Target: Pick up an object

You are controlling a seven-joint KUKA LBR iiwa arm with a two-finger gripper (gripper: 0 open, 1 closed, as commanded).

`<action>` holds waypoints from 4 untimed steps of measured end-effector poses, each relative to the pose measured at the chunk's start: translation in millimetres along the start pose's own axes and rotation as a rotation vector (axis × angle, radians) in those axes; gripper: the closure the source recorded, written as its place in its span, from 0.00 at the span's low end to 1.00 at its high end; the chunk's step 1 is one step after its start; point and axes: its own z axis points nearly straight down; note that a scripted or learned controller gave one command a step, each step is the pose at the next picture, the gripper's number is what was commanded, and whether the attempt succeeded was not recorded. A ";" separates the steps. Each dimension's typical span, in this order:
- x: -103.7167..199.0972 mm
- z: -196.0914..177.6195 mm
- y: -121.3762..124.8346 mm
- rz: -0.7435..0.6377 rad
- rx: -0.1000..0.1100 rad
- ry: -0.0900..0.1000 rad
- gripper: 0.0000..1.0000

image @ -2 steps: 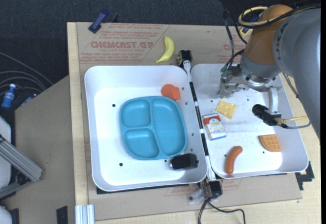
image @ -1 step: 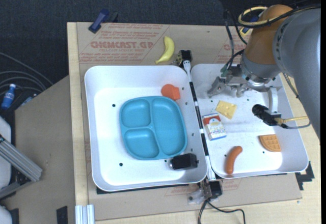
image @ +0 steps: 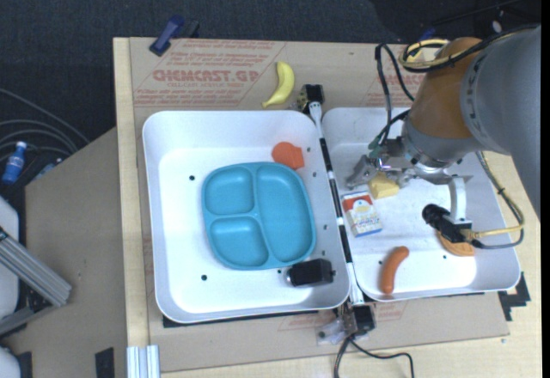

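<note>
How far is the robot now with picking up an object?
Done: the gripper has reached into the right bin and sits low, right by the yellow block. In hand: nothing shows between its fingers. Left: grasp and lift. The small carton, sausage and yellow block lie on the bin floor; the blue tray rests in the left bin.

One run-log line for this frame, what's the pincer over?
arm: reaching into right bin | pincer: low over yellow block | nearby: small carton, sausage | left bin: blue divided plate

Glossy white plastic bins (image: 163, 196) hold a smooth blue tray (image: 257, 215).
</note>
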 end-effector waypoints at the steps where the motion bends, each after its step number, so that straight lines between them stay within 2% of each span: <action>1: 0.0 -10.2 0.4 0.000 -0.002 0.000 1.00; 2: 53.9 -100.1 -78.4 -0.002 0.000 0.001 1.00; 3: 120.5 -143.1 -115.1 -0.002 -0.001 0.000 1.00; 4: 182.7 -145.5 -115.2 -0.002 -0.002 0.000 1.00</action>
